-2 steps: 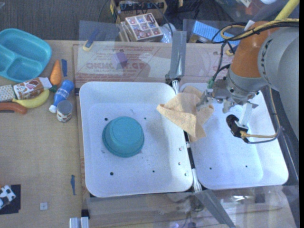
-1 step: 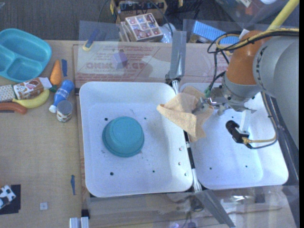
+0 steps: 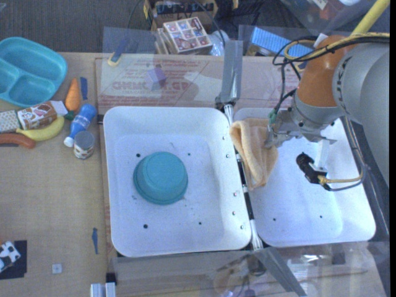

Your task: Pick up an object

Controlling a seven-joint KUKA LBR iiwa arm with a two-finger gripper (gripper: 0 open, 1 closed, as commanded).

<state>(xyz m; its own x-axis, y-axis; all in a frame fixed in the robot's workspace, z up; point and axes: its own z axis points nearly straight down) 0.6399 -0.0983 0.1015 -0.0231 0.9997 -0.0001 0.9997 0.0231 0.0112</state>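
A yellow cloth point(image 3: 255, 151) lies crumpled at the left edge of the right bin point(image 3: 322, 221), partly draped over the divider between the bins. My gripper point(image 3: 271, 138) is down at the cloth's upper right edge, touching or just above it. A teal bowl point(image 3: 161, 177) sits upside down in the middle of the left bin point(image 3: 185, 234), well away from the gripper.
The grey arm with its orange band point(image 3: 318, 82) reaches in from the upper right over the right bin. Left of the bins on the bench lie a blue tray point(image 3: 28, 70), a banana point(image 3: 43, 130), a small bottle point(image 3: 79, 125), a can point(image 3: 84, 144) and a carrot point(image 3: 73, 94).
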